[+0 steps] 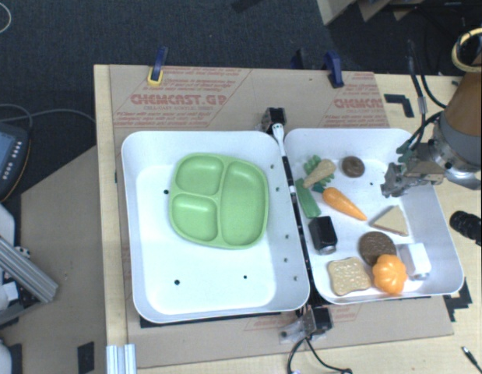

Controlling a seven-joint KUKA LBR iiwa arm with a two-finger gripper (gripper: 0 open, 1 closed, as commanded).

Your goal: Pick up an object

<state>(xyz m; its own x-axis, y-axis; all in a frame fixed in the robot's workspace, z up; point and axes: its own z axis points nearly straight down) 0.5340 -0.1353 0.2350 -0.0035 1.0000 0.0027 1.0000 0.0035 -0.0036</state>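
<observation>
Gripper [398,179] low over the right bin [427,142], near its right wall; whether its fingers are parted or closed cannot be told, and nothing shows between them.

Just below the gripper lies a pale wedge-shaped sandwich slice [392,221]; to its left an orange carrot [344,203], a small brown cookie [352,166] and a green-and-tan vegetable piece [314,173]. Further down sit a black block [323,233], a dark round cookie [376,246], a toast slice [348,276], an orange pumpkin [389,273] and a white block [416,259]. The left bin [147,232] holds a green divided plate [219,200].
</observation>
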